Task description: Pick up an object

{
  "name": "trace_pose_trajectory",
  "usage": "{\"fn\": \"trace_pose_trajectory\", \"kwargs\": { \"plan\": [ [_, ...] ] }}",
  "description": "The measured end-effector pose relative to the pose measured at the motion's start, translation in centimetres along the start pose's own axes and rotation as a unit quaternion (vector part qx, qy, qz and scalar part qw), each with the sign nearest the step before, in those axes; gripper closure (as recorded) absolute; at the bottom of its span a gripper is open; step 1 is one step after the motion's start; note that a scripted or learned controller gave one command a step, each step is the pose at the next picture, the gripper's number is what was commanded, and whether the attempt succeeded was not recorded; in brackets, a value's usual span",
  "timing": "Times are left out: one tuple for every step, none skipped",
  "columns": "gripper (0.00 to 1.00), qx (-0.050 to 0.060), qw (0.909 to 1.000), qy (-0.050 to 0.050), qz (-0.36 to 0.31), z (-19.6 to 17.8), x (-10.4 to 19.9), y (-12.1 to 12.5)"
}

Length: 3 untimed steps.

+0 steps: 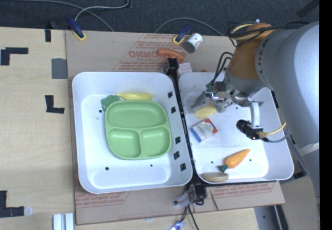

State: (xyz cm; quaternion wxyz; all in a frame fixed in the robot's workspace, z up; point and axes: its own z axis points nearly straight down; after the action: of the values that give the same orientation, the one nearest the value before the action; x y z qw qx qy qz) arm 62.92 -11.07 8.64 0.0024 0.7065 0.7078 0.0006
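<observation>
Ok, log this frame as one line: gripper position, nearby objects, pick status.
gripper low in right bin | by yellow piece | carrot, blue-red packet lying free | green tray in left bin | pick unconfirmed

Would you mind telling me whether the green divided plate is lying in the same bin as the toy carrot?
No, the green divided plate lies in the left bin, while the toy carrot lies in the right bin.

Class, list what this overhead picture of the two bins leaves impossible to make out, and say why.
- Tool: finger state unclear in camera view; wrist housing covers it.
- Yellow item: its identity, partly under the tool.
- Green object: mostly hidden by the green tray.
- Packet: print too small.
</observation>
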Motion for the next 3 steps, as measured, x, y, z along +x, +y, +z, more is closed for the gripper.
{"fn": "trace_pose_trajectory", "kwargs": {
  "plan": [
    [0.00, 0.000, 1.0000, 0.000, 0.000, 0.0, 0.0, -0.8],
    [0.00, 0.000, 1.0000, 0.001, 0.000, 0.0, -1.0, -0.4],
    [1.00, -0.006, 1.0000, 0.001, -0.001, -1.5, -0.8, 0.0]
  ]
}}
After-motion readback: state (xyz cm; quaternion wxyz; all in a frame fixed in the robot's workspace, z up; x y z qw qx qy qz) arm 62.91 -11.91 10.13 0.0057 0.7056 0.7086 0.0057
